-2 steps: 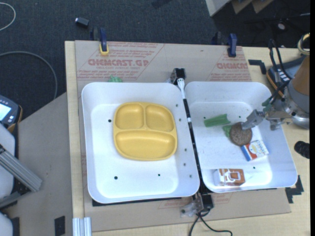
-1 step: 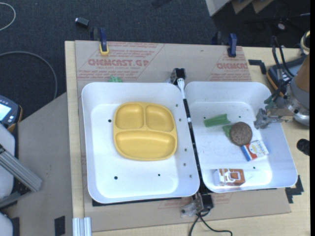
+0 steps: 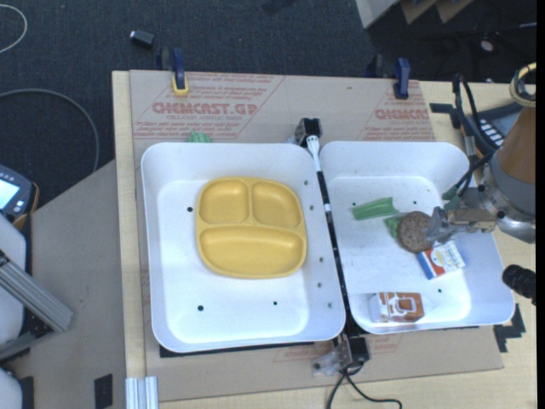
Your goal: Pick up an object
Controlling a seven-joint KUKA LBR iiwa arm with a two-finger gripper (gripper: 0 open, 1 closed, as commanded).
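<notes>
The gripper (image 3: pixel 441 222) is low in the right bin (image 3: pixel 375 164). I cannot tell how it is set. A round brown ball (image 3: pixel 415 231) sits just to the left of it, touching or almost touching. A green stick (image 3: pixel 373 208) lies farther left and up. A red, white and blue packet (image 3: pixel 443 261) lies just below. A brown and white packet (image 3: pixel 398 306) is well below. The yellow plate (image 3: pixel 251 227) sits far left in the left bin (image 3: pixel 170 254).

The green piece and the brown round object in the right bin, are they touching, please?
Cannot tell. In the camera view the green piece ends right beside the brown round object, with no plain gap or contact.
</notes>
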